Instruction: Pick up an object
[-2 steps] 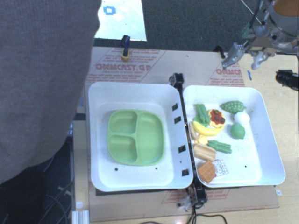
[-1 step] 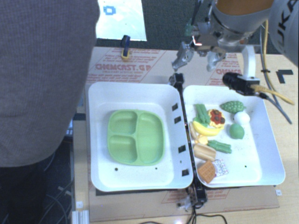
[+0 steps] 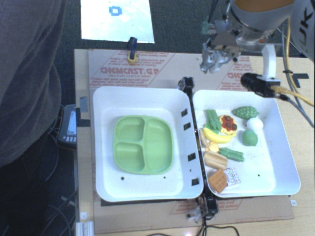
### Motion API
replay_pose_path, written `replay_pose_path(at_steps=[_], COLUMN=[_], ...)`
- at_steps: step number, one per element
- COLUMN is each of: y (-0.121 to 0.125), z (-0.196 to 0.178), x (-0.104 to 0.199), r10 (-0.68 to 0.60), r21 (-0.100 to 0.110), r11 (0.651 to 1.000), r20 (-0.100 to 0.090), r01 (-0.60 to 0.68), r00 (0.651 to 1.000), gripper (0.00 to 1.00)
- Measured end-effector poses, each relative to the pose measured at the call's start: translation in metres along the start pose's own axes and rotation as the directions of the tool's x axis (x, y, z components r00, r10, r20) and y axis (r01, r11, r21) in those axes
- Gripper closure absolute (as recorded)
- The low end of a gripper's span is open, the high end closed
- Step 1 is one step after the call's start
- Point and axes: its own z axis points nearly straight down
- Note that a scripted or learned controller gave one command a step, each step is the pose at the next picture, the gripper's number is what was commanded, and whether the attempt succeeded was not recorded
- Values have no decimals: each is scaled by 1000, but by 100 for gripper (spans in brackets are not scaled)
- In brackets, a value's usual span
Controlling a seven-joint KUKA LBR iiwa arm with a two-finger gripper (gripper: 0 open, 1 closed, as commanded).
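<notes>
My gripper (image 3: 212, 63) hangs high above the back edge of the right bin (image 3: 275, 171), with nothing seen between its fingers. Below it in that bin lies a cluster of toy food: a yellow banana (image 3: 218, 135), a red and yellow pizza piece (image 3: 228, 124), green beans (image 3: 212, 118), a dark green leafy piece (image 3: 245, 112), a white egg (image 3: 254, 123), a green round piece (image 3: 250, 138), a green pod (image 3: 232, 154), a bread roll (image 3: 215, 160) and a brown waffle (image 3: 217, 181).
The left bin (image 3: 106, 107) holds a light green divided plate (image 3: 143, 145). A black clip rail (image 3: 189, 127) runs between the bins. A white sheet (image 3: 116, 14) lies behind the bench, and a small blue and yellow item (image 3: 132, 50) stands at the back edge.
</notes>
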Motion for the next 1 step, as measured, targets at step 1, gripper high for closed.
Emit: replay_pose_path(at_steps=[1], y=[-36], z=[183], x=[-38], r10=[10], r21=[24], r11=[1000], r20=[3], r01=[-10], r00=[1000], gripper=[100])
